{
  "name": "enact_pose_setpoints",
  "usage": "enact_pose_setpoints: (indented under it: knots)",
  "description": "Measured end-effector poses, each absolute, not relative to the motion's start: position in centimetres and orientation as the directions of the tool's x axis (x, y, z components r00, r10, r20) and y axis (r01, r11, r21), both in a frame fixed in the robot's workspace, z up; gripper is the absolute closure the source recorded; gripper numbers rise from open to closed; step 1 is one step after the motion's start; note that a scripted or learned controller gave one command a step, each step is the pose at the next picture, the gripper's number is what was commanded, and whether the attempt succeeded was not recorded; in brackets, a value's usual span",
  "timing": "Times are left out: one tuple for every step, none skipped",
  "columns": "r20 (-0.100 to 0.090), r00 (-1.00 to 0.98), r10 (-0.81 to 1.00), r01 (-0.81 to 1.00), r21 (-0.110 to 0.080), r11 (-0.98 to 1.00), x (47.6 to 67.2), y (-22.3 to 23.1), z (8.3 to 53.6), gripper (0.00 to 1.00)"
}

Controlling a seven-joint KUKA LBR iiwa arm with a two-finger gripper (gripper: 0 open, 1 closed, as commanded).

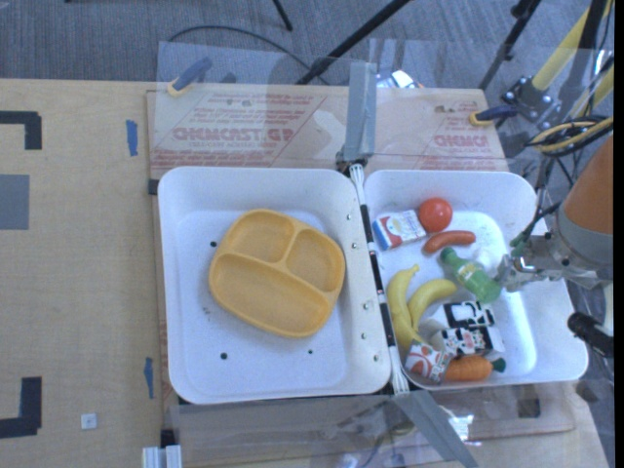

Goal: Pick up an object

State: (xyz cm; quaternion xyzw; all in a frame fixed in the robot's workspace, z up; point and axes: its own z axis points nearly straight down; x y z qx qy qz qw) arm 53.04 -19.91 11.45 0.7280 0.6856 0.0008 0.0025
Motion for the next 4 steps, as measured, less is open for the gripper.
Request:
enact_pose_setpoints:
  knots:
    - [-0.001,0.089,0.996,0.996,-0.002,-0.089,61.6,-15.2,24.3,1.00]
    - [-0.003,0.086,0.996,0.996,-0.003,-0.086,61.6,-15.1,25.2,1.00]
    - [0.000,0.101,0.995,0.995,-0.007,-0.101,57.2,0.6,25.5,1.00]
    - [-0.001,0.124,0.992,0.992,-0.003,-0.124,59.7,6.3,26.4,1.00]
